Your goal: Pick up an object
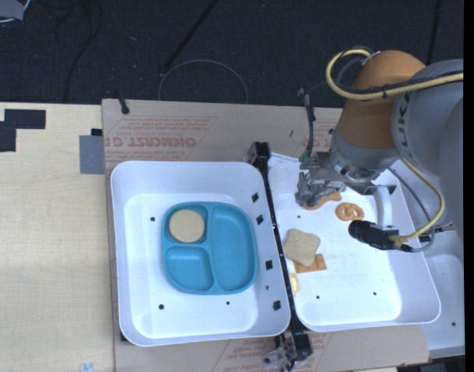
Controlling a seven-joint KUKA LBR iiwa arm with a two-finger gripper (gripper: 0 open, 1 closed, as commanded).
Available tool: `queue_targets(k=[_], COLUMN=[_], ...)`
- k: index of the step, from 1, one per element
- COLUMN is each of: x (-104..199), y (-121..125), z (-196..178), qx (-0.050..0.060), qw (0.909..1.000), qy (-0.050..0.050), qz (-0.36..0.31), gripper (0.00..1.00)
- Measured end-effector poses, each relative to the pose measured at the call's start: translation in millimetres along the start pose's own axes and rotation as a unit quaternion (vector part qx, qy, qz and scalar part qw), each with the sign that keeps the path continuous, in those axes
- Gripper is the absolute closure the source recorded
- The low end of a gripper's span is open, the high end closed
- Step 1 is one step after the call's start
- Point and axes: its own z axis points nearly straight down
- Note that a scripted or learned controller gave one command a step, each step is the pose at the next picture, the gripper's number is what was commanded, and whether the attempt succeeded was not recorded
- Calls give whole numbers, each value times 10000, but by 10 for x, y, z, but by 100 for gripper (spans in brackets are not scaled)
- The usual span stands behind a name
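I am lowering the gripper [308,200], jaw state unclear, onto a light, rigid-looking orange piece [327,201], best pinched edgewise.

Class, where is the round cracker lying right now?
The round cracker lies in the blue tray's upper-left compartment, inside the left bin.

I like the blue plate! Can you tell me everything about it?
The blue divided tray looks like smooth plastic, rounded at its corners, with three compartments. It lies flat in the left white bin, near the middle. A round tan cookie sits in its upper-left compartment. The gripper is over the other bin, away from it.
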Motion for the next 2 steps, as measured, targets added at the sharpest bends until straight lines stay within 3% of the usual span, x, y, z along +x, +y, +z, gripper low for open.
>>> queue_targets(k=[2], x=[1060], y=[68], z=[-218], qx=[-6], qw=[10000], qy=[2], qz=[-2], gripper=[100])
